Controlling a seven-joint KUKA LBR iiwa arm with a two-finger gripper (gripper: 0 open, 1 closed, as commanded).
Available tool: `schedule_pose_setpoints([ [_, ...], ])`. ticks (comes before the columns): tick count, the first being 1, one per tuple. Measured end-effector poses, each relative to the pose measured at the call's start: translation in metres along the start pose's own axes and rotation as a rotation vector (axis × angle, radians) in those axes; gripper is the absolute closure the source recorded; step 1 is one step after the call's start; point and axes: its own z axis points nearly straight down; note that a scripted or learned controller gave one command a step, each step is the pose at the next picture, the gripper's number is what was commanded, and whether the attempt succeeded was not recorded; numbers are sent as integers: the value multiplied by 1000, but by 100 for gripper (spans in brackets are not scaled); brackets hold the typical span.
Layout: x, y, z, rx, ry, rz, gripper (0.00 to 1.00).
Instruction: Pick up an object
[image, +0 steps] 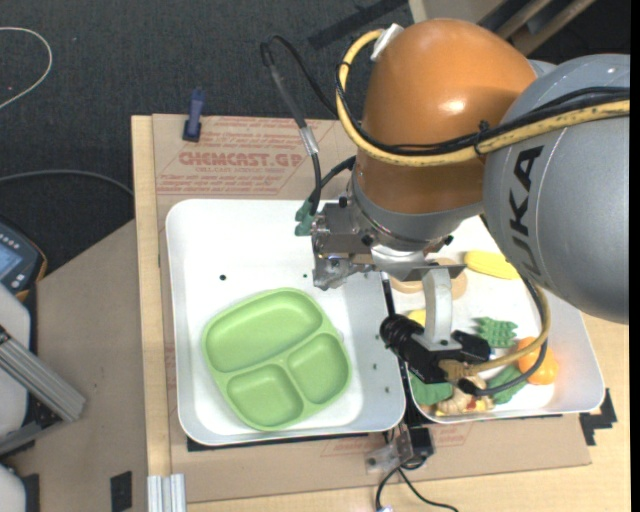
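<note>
A light green divided plate (270, 355) lies in the front half of the left bin (200, 250). My gripper (333, 268) hangs over the left bin's right side, just beyond the plate's far right corner and apart from it. Nothing shows between its tips. The right bin (585, 385) holds several small things, mostly hidden by the arm: a yellow piece (490, 264), a green toy (497, 330), an orange piece (546, 371) and tan bits (462, 403) by the front rim.
The big grey and orange arm (450, 130) covers the back of the right bin. A cardboard sheet (235, 155) lies under both bins, with a small blue clip (193, 116) at its far left corner.
</note>
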Motion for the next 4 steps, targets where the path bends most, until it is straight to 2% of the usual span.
schedule_pose_setpoints([
  [1, -3, 1, -10, 0, -2, 4, 100],
  [2, -57, -2, 70, 14, -6, 13, 100],
  [3, -45, 2, -80, -15, 4, 3, 100],
  [4, -74, 9, -57, 7, -4, 10, 100],
])
